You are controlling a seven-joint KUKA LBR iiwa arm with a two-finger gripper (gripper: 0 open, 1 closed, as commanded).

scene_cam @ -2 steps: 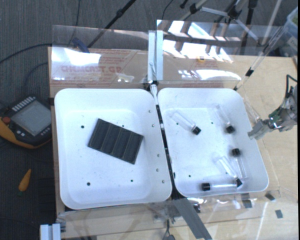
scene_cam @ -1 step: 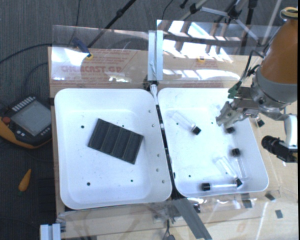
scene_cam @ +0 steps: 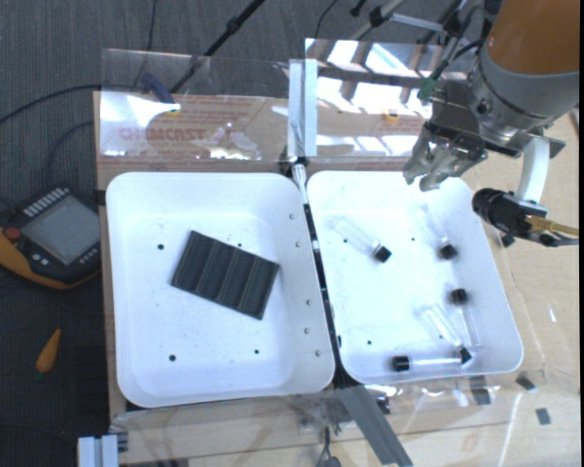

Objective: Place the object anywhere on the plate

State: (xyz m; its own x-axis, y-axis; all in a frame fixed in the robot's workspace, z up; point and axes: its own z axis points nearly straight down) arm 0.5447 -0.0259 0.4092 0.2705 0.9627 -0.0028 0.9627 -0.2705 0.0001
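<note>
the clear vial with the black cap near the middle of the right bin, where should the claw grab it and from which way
Grip the clear vial across its transparent body, just behind the black cap, coming straight down from above. It lies flat on the right bin floor, slanted, so the fingers should likely straddle its narrow width. Nothing crowds it.

I see the dark ribbed plate [scene_cam: 225, 274] mid left bin [scene_cam: 136, 358], bare floor all round it. Right bin [scene_cam: 501, 343] cluttered: clear black-capped vials [scene_cam: 359, 238] from 11 to 5 o'clock. The raised divider rims [scene_cam: 314, 261] stand between the bins.
</note>
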